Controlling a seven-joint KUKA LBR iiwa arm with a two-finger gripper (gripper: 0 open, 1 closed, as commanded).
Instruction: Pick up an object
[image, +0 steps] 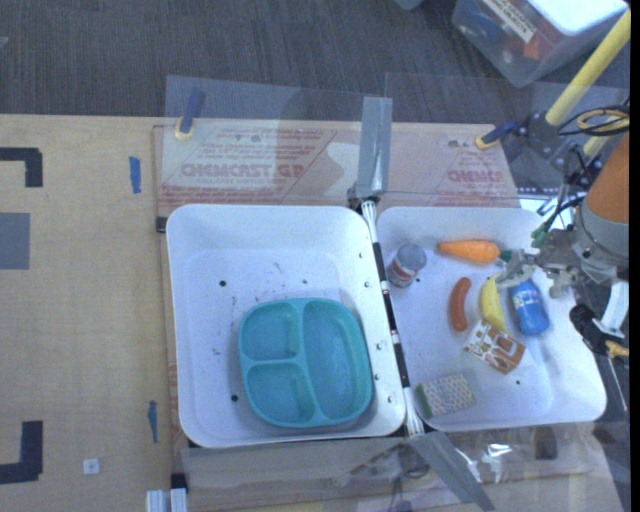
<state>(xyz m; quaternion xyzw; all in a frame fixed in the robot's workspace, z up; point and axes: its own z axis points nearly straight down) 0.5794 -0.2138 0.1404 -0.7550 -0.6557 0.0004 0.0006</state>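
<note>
On the desk (80, 330), the left bin (195, 240) holds a teal three-compartment tray (303, 362), lying flat toward the near right corner; the right bin (575, 395) carries the rest — a small can (406, 264) by the dividing wall, tilted or on its side, hard to tell; a carrot (468, 251) toward the far wall; a red sausage-shaped piece (458, 303) beside a banana (490, 300); a patterned orange-and-white packet (495, 347); a speckled sponge-like pad (446, 394) at the near edge; a blue bottle (529, 308) just right of the banana. The end effector (540, 266) sits over the bin's right side, above the bottle, cut off by the frame and tangled in cables — whether it grips anything cannot be told.
</note>
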